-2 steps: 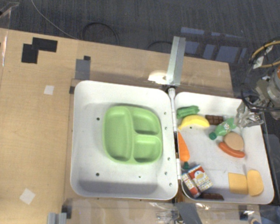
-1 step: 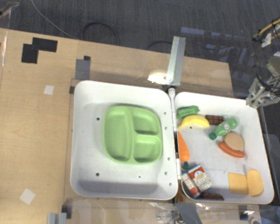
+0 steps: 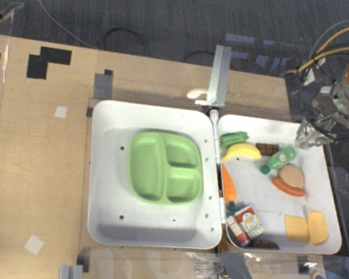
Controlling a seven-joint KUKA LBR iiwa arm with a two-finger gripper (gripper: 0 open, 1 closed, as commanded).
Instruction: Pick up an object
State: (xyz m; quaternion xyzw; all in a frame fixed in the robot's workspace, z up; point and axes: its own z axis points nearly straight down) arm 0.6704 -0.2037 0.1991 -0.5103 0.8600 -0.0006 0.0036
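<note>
Pale wooden desk [image 3: 36, 171] carries two white bins. My hand [image 3: 310, 138] hangs over the right bin's [image 3: 330, 243] far corner, its spread unclear, near the green bottle [image 3: 278, 160]. Left bin [image 3: 102, 221] holds a green tray [image 3: 164, 167].

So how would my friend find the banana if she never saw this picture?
Look at the right white bin, the one full of toy food. Go to its top left corner, near the wall shared with the other bin. The banana lies just under a green pickle; it is the only curved, bright yellow piece there.
</note>
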